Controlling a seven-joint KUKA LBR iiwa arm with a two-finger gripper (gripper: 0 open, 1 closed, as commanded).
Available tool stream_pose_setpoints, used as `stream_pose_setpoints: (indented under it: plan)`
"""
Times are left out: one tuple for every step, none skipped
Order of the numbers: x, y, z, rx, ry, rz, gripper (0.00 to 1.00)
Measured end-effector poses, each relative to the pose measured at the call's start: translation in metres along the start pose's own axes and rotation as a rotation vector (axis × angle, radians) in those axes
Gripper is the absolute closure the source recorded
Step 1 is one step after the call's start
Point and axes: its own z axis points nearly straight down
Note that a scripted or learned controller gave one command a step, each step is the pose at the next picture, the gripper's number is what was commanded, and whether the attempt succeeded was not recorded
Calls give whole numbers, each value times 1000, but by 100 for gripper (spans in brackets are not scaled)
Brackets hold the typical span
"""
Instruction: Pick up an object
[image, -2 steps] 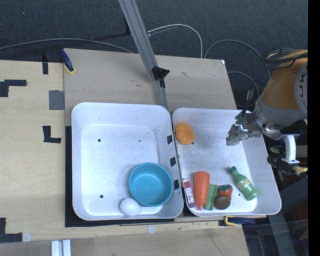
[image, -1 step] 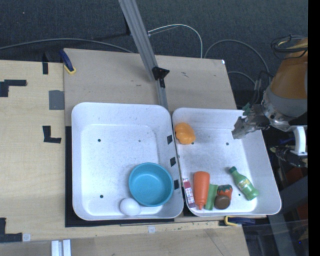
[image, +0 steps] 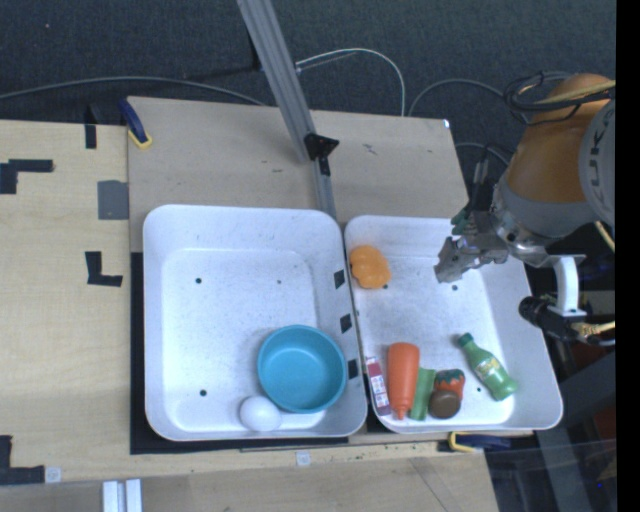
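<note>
My gripper (image: 452, 266) hangs over the far right part of the right bin (image: 520, 330), with nothing seen between its fingers. An orange round fruit (image: 370, 267) lies at the bin's far left, well to the gripper's left. Along the near edge lie an orange carrot (image: 402, 375), a thin red packet (image: 377, 385), a green piece (image: 423, 392) and a small brown-and-orange item (image: 446, 392). A green bottle (image: 487, 367) lies tilted at the near right, below the gripper.
The left bin (image: 200, 260) holds a blue bowl (image: 301, 367) and a white ball (image: 260, 411) near its front edge. A grey pole (image: 290, 90) slants down to the bins' shared far corner. Cables run behind the bench.
</note>
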Motion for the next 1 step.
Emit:
stream_pose_setpoints:
  plan:
    - [58, -4, -5, 0, 0, -1, 100]
